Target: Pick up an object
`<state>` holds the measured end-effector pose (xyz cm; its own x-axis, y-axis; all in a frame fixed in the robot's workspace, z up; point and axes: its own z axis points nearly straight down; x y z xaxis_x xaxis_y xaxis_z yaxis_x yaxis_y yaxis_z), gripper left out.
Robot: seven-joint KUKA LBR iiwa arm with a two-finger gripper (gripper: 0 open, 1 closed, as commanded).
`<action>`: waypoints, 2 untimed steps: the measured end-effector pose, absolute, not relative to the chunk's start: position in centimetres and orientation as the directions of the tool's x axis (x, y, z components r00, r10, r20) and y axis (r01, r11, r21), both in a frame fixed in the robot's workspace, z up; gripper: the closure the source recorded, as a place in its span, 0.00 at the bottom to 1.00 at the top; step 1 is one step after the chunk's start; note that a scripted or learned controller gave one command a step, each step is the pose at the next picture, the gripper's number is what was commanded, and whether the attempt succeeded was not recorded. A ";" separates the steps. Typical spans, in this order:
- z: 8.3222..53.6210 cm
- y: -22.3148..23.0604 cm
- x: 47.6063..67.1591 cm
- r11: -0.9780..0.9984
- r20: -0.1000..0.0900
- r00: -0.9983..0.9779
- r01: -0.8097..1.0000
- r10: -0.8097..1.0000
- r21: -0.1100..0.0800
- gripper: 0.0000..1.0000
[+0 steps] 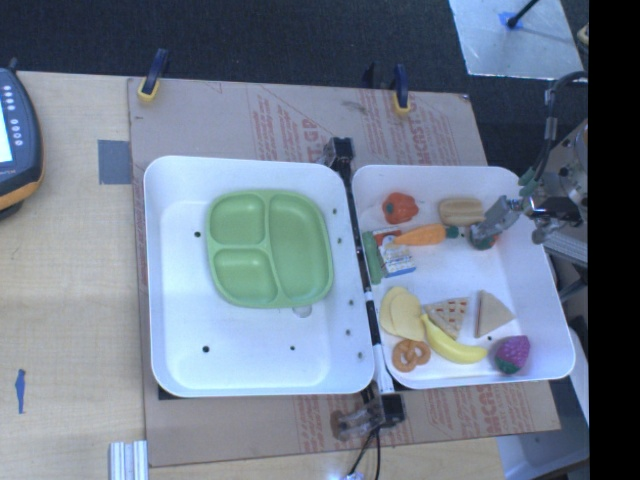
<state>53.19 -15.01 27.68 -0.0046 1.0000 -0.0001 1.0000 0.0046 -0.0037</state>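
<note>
Our claw hovers by the bread; whether it is open we cannot tell. The carrot looks light, rigid, slick; we'd pinch mid-body.

Green divided plate, yellow banana, orange carrot, white bins.

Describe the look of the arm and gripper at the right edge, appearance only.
The gripper is a small grey metal piece with a dark tip, over the right bin. Behind it, the arm shows pale grey and silver metal parts, with a thin dark cable looping above. It is too small and blurred to read any markings.
</note>
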 end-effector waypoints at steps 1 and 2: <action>14.5 -15.4 58.1 0.009 0.000 -0.009 1.000 1.000 -0.009 0.00; 9.4 -21.4 65.0 0.006 -0.005 -0.006 1.000 1.000 0.010 0.00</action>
